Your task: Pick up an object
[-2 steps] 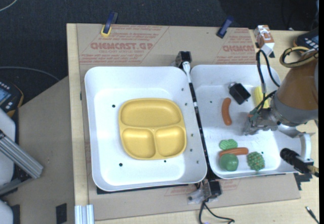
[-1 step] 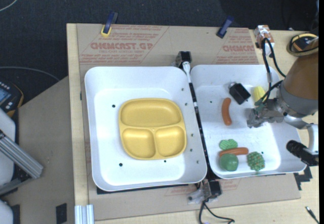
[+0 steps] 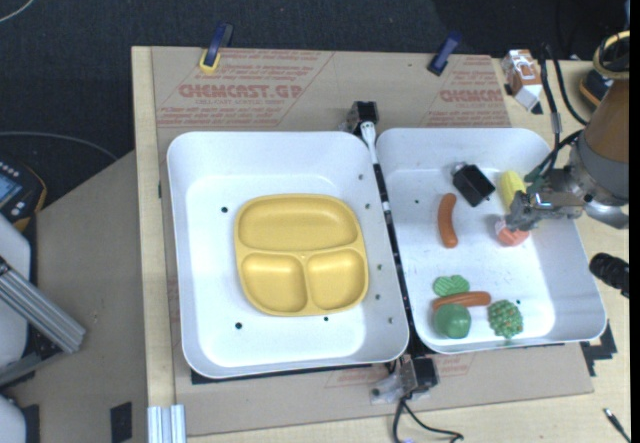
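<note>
The right bin (image 3: 560, 276) holds several small items. A black block (image 3: 472, 183) and a yellow piece (image 3: 512, 185) lie toward the back, with an orange-red sausage (image 3: 447, 220) in the middle. My gripper (image 3: 524, 218) reaches in from the right and is low over a small red object (image 3: 513, 236) beside the yellow piece. I cannot tell whether it touches that object. Near the front lie a green leafy piece (image 3: 450, 284), a thin orange stick (image 3: 462, 300), a green round item (image 3: 453, 322) and a green bumpy item (image 3: 505, 318).
A yellow three-compartment plate (image 3: 300, 253) sits in the middle of the left bin (image 3: 200, 191). A black clamp (image 3: 364, 116) stands at the back between the bins. Cables and a small box (image 3: 522, 76) lie behind the right bin.
</note>
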